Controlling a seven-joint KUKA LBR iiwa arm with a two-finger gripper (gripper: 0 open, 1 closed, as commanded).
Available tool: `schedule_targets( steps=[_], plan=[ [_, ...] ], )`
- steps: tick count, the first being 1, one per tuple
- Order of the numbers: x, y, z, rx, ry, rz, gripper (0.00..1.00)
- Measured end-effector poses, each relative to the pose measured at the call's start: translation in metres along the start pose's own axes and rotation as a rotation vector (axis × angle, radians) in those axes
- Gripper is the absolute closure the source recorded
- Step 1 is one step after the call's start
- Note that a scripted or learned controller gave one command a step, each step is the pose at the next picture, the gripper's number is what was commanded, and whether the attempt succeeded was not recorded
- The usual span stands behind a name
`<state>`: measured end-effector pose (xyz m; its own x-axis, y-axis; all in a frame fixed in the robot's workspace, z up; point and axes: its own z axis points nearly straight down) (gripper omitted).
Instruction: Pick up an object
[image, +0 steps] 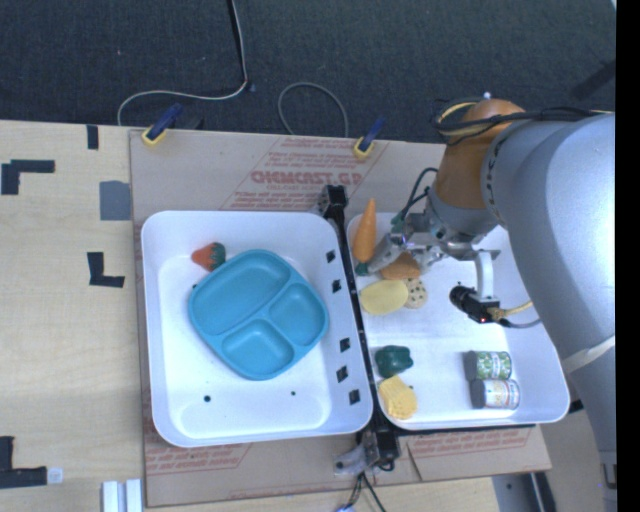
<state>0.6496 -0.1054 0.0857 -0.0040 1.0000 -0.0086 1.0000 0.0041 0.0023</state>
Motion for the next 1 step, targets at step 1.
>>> schedule_targets(
  steps=[1],
  plan=[
    [0.0007, -0.0014, -0.0097, 0.001, 0.005, 0.003, 1.00]
  ],
)
